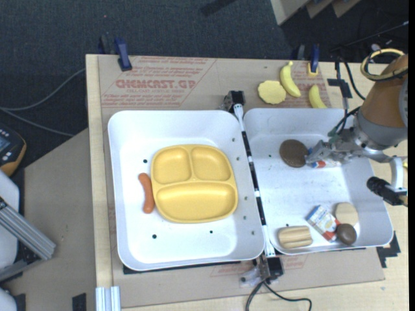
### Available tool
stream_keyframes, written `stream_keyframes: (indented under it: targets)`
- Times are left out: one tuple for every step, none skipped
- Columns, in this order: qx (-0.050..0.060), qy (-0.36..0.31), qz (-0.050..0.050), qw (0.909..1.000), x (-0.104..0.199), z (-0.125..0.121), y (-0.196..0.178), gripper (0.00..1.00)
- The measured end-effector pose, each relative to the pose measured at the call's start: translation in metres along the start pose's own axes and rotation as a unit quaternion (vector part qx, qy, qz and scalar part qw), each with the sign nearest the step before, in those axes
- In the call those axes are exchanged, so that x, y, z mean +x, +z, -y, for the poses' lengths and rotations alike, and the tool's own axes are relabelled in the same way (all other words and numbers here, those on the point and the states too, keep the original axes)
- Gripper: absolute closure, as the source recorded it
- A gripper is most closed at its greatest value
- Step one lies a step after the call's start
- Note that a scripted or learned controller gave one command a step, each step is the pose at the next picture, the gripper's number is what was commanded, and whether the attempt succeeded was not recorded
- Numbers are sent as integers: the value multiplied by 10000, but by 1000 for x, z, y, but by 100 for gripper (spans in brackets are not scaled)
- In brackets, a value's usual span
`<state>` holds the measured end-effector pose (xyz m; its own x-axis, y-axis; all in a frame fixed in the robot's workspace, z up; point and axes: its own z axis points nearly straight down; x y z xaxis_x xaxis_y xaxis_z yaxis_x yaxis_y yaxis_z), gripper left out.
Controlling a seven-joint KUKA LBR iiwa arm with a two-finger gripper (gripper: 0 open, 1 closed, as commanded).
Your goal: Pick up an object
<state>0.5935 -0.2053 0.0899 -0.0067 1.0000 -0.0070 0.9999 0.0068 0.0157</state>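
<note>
The right bin (363,193) holds several toy foods. A flat brown disc (293,153) lies at its upper left. Along the front edge are a tan bun (294,237), a small printed packet (321,218), a beige piece (345,210) and a dark brown ball (347,234). My gripper (318,157) is low in the bin's upper part, just right of the brown disc and close to touching it. A small red and blue bit shows under its tip. I see nothing held.
The left bin (126,173) carries a yellow divided plate (193,183) with an orange sausage (147,192) beside it. Behind the right bin, on the board, lie two bananas (290,80) and a yellow chip (272,92). The arm's orange band (384,102) hangs over the right bin's far corner.
</note>
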Motion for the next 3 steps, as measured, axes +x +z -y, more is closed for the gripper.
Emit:
stream_keyframes:
  targets:
    - [138, 15, -112, 9998, -9, -75, 5, 0]
    - [118, 41, -53, 9999, 18, 16, 5, 0]
    - [32, 24, -11, 10000, -14, -53, -30, 0]
